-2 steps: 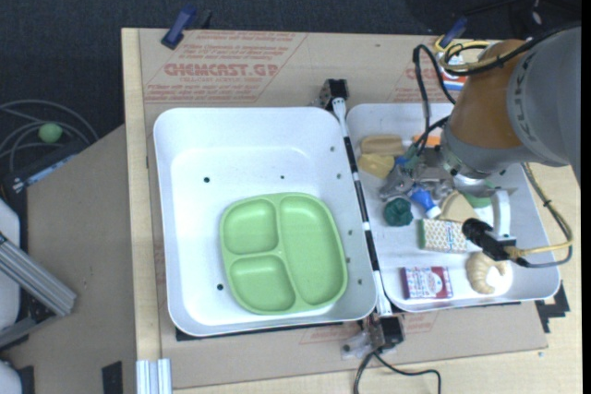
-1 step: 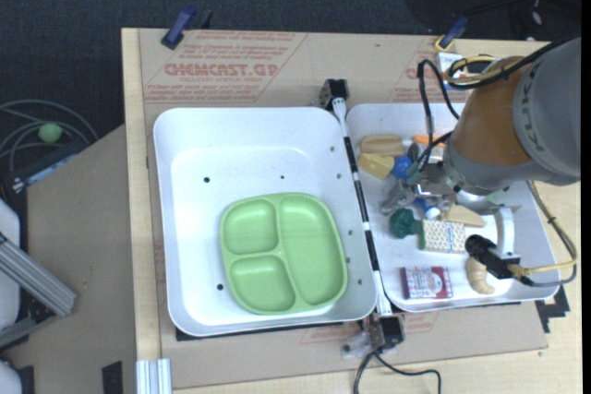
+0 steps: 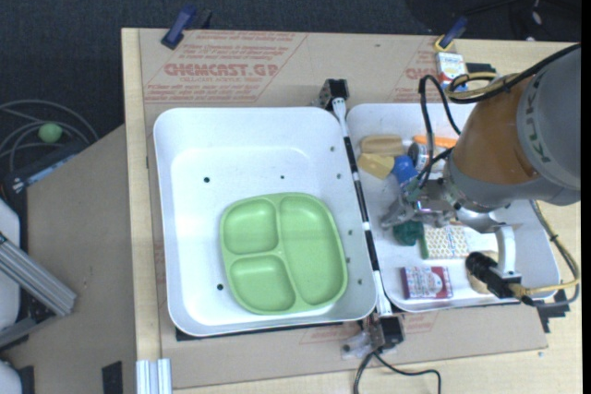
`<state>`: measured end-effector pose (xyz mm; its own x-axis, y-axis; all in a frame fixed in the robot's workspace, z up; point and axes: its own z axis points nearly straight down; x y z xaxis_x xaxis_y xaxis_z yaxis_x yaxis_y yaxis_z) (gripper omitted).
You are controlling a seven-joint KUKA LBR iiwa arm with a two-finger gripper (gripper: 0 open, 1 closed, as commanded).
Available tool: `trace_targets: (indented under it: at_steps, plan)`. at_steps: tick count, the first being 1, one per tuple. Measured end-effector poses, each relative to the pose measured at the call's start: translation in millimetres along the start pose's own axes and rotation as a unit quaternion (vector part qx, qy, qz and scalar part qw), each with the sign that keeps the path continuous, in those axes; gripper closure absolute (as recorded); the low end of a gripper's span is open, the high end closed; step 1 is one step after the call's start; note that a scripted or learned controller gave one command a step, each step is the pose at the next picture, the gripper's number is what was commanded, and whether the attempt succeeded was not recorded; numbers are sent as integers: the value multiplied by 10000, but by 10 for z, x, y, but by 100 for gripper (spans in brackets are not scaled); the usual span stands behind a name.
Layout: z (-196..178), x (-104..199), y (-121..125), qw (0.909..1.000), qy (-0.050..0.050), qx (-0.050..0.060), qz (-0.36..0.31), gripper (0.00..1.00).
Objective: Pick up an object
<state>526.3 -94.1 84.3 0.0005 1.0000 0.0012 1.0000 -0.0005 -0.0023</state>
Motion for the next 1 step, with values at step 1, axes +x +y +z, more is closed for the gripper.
trace_targets:
  at_steps: [1]
  plan:
    - [0, 18, -105, 10000, 1, 1, 1, 0]
